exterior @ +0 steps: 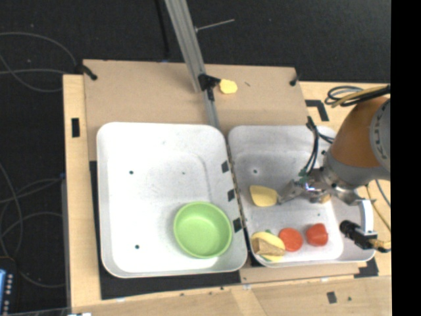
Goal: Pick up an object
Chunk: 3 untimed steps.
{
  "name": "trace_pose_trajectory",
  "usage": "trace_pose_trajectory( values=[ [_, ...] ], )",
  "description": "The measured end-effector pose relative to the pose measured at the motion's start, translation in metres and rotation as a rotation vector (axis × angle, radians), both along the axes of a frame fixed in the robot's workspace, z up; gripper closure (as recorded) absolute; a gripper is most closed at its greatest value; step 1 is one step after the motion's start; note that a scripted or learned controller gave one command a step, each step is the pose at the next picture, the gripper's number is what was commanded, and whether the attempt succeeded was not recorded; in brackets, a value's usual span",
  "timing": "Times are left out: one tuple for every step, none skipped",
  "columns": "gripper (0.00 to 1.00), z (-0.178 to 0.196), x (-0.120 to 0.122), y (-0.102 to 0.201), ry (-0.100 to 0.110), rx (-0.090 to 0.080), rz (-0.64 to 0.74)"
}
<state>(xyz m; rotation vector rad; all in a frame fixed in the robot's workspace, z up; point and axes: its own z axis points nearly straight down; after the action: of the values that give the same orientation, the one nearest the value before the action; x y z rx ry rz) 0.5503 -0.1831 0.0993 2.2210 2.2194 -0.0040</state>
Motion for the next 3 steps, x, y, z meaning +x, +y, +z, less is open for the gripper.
trace_pose_trajectory(
  values=[
    [1.00,0.013,0.001,0.000,-0.006,0.002,-0.004],
    [1.00,0.070,-0.006,-0.007,-0.008,0.001,-0.002],
    [1.00,0.128,-0.001,0.002,-0.009,0.001,0.005]
  ],
)
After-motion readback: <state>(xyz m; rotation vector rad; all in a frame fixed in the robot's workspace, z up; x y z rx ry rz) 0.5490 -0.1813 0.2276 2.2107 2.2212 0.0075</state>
